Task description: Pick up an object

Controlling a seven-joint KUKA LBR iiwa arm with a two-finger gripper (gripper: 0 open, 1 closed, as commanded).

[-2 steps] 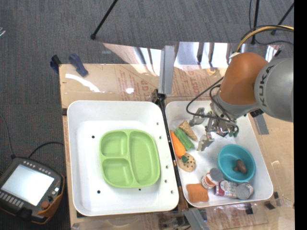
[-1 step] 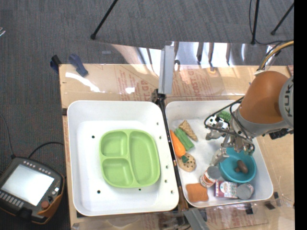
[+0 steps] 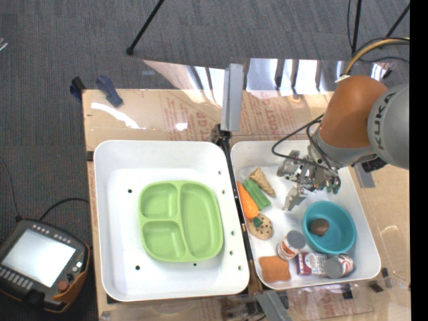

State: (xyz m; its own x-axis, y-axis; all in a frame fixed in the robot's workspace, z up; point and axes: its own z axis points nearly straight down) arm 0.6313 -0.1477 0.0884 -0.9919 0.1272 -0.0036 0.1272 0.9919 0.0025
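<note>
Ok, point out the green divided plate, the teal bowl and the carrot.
green divided plate (image 3: 200,221): camera view, floor of its large compartment.
teal bowl (image 3: 341,240): camera view, inner right wall.
carrot (image 3: 247,204): camera view, middle of its orange body.

A robotics lab: two white bins sit on a cardboard-covered bench over grey carpet, tripod legs behind the bench, a teach pendant on the floor left of it.

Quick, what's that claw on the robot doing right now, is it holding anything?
Gripper: open, holding nothing; it hangs over the right bin, just up-left of the teal bowl.
</note>
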